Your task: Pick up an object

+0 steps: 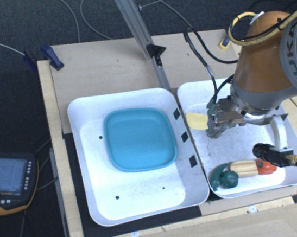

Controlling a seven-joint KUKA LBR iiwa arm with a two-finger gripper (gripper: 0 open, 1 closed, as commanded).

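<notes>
Camera view is showing two bins: one plate [140,139] lying left, gripper [216,129] hovering right beside one yellow piece [195,120]; grip state unclear.

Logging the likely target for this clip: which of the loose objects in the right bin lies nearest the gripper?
The pale yellow piece, lying just left of the gripper near the bin's left wall. The green lump and the wooden, red-tipped piece lie farther off, along the near edge.
</notes>
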